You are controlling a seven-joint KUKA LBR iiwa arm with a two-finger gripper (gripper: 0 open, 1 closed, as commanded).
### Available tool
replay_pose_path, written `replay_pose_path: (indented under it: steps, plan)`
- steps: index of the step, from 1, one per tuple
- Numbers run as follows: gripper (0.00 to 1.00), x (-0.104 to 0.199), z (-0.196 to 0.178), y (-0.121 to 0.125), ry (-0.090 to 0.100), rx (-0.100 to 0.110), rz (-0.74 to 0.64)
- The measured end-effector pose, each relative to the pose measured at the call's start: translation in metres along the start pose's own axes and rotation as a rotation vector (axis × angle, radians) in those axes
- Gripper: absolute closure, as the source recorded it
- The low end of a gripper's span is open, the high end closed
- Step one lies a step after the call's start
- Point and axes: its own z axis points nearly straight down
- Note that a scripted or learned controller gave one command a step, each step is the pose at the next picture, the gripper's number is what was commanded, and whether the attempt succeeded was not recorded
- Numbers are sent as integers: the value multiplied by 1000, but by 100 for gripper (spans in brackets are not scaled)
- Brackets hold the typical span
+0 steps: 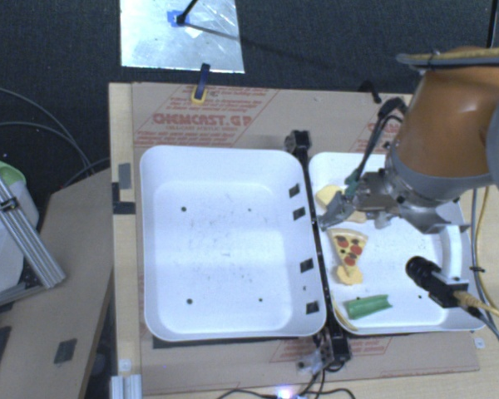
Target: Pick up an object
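the arm point(457, 123) runs off the right edge and covers the far right part of the right bin point(399, 318). the tool point(337, 210) is a dark blur by the bin's left wall, its tips too indistinct to read. a pale yellow object point(328, 195) lies partly hidden under it. the desk point(233, 110) is cut off at the bottom edge, and the silver rails point(17, 231) are cut off at the left edge.

A toy pizza slice point(348, 254) is lying flat in the right bin point(399, 314), tip pointing down, with a green piece point(367, 306) lying just below it.
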Motion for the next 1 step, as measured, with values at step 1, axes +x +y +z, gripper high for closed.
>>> replay_pose_path:
  steps: [1]
  plan:
    - [0,62,-41,0,0,8,-1]
